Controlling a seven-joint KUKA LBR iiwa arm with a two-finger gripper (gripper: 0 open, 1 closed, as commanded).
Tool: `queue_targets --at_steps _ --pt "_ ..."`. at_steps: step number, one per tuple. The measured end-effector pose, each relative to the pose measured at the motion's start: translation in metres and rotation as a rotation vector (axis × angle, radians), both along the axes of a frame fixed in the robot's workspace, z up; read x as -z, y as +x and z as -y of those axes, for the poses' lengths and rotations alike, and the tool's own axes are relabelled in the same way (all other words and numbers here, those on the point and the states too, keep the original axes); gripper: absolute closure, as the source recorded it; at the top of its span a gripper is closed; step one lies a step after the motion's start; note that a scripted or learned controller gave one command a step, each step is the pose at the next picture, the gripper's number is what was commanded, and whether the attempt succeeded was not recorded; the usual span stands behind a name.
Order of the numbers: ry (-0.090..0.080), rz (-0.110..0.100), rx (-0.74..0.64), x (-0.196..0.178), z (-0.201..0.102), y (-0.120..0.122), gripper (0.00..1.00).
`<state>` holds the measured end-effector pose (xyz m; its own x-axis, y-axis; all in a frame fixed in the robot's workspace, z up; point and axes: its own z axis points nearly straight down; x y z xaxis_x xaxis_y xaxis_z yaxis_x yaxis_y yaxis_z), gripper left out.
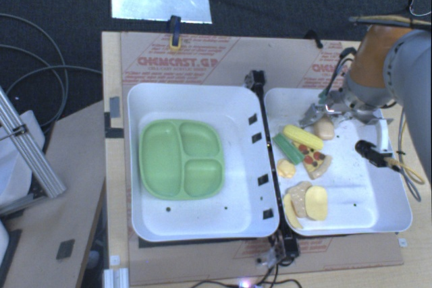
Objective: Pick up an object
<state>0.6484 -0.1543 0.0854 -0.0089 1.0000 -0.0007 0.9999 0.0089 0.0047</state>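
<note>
Arm (398, 71): grey with an orange band, reaching in from 3 o'clock over the far edge of the right bin (364, 202).
Gripper (322, 117): low over the right bin, at about 11 o'clock from the bin's centre, directly over the beige lump.
Claw state: cannot be told; from this slant the metal tip and the lump overlap, so neither its opening nor any grasp is clear.
Beige lump (325, 129): at 11 o'clock in the right bin, just at the gripper's tip on its 6 o'clock side. It is nearly round, and any long axis is too slight to read.
Yellow cob (302, 138): just beside the lump at its 8 o'clock, with its long axis running 10 to 4 o'clock.
Green piece (289, 150): alongside the cob at its 7 o'clock, roughly parallel to it and close to the bin's 9 o'clock wall.
Pizza slice (314, 162): at 6 o'clock of the cob, touching or nearly touching it.
Yellow disc (316, 203): near the bin's 7 o'clock corner, overlapping a tan chunk (299, 193) at its 10 o'clock.
Left bin (196, 90): holds a green divided plate (181, 158), left of centre.
</note>
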Motion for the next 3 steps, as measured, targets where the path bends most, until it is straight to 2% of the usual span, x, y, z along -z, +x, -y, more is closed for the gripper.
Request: queue_targets --at_steps 1,2,3 --pt "0.000 0.002 0.004 -0.011 0.003 -0.001 1.00" --pt "0.006 0.000 -0.004 -0.105 -0.100 -0.062 1.00" --pt "0.004 0.003 -0.002 -0.193 -0.156 -0.126 1.00"
